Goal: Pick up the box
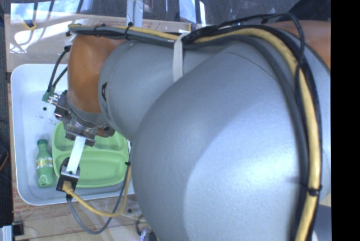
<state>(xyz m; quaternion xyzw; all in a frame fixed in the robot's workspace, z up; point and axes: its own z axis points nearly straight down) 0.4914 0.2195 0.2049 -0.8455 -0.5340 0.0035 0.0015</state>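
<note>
My arm's grey body and orange band (84,74) cover most of the view. My gripper (89,132) hangs below the wrist over the left bin (22,122), above the upper edge of a light green moulded tray with compartments (104,164). The tray lies in the front half of that bin and is partly hidden by the arm. A small green bottle with a yellow label (44,164) lies left of the tray, close to the gripper. I cannot make out any other box-like thing; the arm hides the rest of the bin.
The left bin's white floor shows bare at its back left. Its left and front walls (34,198) stand close to the bottle. The arm hides the right bin. Cables (95,213) loop over the bench's front edge.
</note>
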